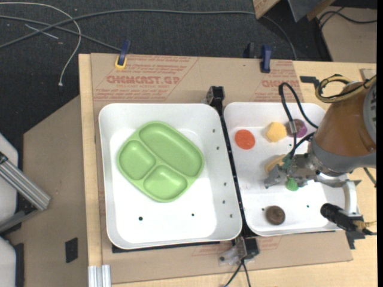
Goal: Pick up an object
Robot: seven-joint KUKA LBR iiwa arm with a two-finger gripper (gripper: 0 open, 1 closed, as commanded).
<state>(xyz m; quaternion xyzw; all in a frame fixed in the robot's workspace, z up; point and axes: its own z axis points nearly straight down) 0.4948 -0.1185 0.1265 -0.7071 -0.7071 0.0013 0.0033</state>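
Pincer [281,175] low in the right bin [254,220], grip state impossible to tell. Small green object [292,186] just beside it, rounded, glossy, partly hidden. Yellow lump [275,131] farther off, beyond.

green plate [159,160], white bins [114,136], orange disc [244,139], yellow lump [275,131]

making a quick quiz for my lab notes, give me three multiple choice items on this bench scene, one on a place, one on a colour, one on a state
1. Where does the green three-compartment plastic plate lie?
A. left white bin
B. right white bin
C. on the cardboard

2. What colour is the flat round disc in the right white bin?
A. blue
B. orange-red
C. white

3. How do the plate's compartments look?
A. bare
B. full of toys
C. covered by a lid

Answers: 1 A, it sits inside the left white bin. 2 B, it shows orange-red against white. 3 A, nothing lies in them.
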